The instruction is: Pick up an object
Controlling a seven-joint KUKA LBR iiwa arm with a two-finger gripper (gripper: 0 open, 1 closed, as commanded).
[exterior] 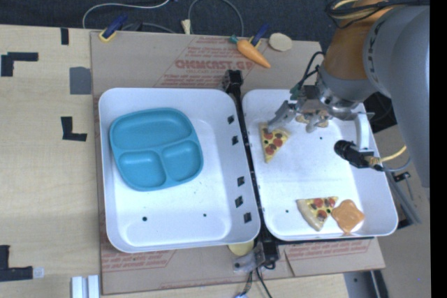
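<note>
While the arm (pixel 377 45) leans in over the far right corner of the right bin (pixel 314 171), its gripper (pixel 302 119) hangs low near that bin's far edge, roughly midway along it. The fingers (pixel 283 115) are spread apart with nothing between them, and the one toward the divider points down at a pizza slice (pixel 272 142), ending just beside the slice's wider end; whether it touches cannot be told. That slice lies close to the bin's left edge, its point aimed at the near edge. A second pizza slice (pixel 314 209) lies along the near edge, toward the right corner, and an orange piece of bread (pixel 348 215) sits against it on the corner side. Well apart from all this, the left bin (pixel 174 213) holds a blue divided plate (pixel 157 149), set toward its left edge and far corner. Both bins rest on a cardboard sheet (pixel 202 59). On the cardboard beyond the bins' far edges lie a toy carrot (pixel 253 54) and, near it, a small pale round thing (pixel 281 42) too small to identify.
</note>
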